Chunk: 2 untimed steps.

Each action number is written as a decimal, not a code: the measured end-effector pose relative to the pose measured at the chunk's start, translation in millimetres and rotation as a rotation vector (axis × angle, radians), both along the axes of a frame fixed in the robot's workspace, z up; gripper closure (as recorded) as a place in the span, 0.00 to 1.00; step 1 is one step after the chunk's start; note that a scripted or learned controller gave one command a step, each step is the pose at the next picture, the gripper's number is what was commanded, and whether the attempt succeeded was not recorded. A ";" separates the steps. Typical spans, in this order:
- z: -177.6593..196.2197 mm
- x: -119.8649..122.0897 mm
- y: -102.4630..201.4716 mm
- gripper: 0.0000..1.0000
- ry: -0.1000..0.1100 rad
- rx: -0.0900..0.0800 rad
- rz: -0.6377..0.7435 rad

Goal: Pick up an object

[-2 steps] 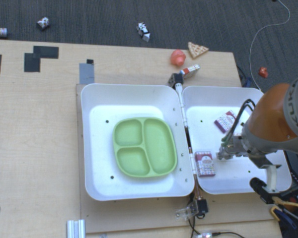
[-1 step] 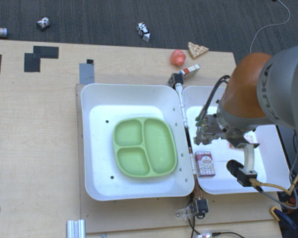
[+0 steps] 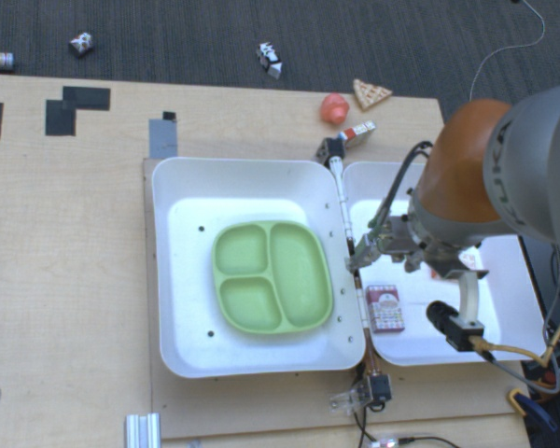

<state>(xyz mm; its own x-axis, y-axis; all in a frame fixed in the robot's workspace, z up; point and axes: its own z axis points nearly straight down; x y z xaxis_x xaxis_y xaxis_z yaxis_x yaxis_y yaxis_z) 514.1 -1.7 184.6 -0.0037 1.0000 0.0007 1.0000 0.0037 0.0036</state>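
A small red and white box point(image 3: 385, 308) lies flat in the right bin point(image 3: 504, 278), near its left wall. My gripper point(image 3: 385, 248) hangs over the same bin just above and behind the box, close to the divider between the bins, and nothing shows in its grasp. The arm's grey and orange wrist hides much of the right bin's floor. A bit of red point(image 3: 445, 271) peeks out beneath the wrist; what it is cannot be made out. A green divided plate point(image 3: 273, 276) sits in the middle of the left bin point(image 3: 182, 250).
Behind the bins on the bench lie a red ball point(image 3: 334, 108), a pizza-slice toy point(image 3: 371, 92) and a small red-and-white tube point(image 3: 359, 132). Clamps and cables run along the divider point(image 3: 343, 203). Small items are scattered on the dark floor beyond.
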 end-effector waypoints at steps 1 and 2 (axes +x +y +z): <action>0.0 0.0 0.0 0.00 0.000 0.000 0.000; 0.0 0.0 0.0 0.00 0.000 0.000 0.000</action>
